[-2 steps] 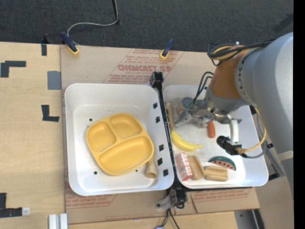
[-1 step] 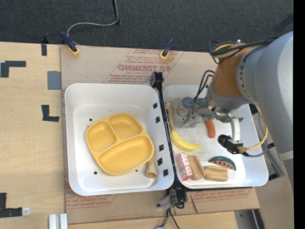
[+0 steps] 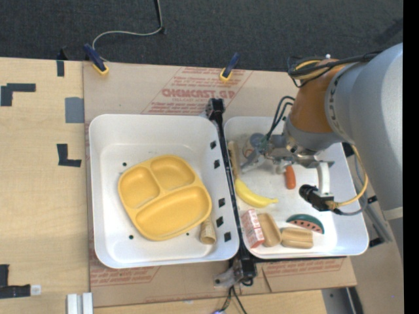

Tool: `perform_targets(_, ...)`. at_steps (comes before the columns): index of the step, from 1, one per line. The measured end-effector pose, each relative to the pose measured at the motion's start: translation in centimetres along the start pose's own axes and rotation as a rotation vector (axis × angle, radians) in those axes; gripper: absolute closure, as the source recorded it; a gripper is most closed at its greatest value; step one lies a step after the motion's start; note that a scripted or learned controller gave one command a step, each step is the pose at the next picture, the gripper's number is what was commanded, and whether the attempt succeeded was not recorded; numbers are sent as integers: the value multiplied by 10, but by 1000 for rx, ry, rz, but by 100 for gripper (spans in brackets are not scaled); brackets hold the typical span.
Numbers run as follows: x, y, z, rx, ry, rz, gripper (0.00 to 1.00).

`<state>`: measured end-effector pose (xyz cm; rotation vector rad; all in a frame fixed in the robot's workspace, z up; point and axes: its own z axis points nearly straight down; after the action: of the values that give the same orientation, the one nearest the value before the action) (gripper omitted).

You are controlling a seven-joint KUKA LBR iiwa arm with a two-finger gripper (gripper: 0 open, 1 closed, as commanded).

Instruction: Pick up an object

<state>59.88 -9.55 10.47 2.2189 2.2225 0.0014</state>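
Hand (image 3: 251, 150) above curved banana (image 3: 254, 195); glossy yellow sectioned plate (image 3: 165, 195) left

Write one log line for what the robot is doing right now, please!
arm: over right bin | gripper: near bin's upper left | banana, carrot: lying loose | yellow plate: left bin

The brown cardboard sheet (image 3: 190, 93) under the bins bears red print reading "CHEMCAST GP".
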Motion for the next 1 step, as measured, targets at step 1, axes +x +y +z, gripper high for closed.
perform_targets(1,0,6,19,1,-2,2,0)
